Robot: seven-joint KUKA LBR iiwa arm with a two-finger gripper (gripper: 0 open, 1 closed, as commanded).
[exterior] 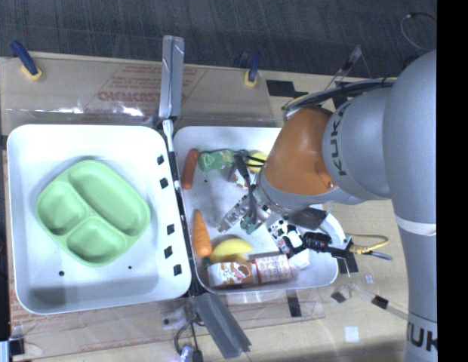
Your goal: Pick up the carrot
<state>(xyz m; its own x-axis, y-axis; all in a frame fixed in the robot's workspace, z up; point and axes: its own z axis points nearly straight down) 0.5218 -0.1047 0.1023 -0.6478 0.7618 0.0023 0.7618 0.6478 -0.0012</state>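
The carrot [201, 234] is a short orange piece lying lengthwise along the left wall of the right bin [219, 138], pointing towards the front. My gripper [244, 214] hangs low over the middle of that bin, a short way right of the carrot and apart from it. The orange wrist band [298, 161] and grey arm cover the bin's right half. Nothing of the carrot is hidden.
A yellow fruit [231, 247] and a lying bottle [250, 270] sit just right of the carrot's front end. A reddish sausage [190, 168], a green item [216, 159] and a yellow item [257, 157] lie at the back. The left bin [23, 202] holds a green divided plate [92, 210].
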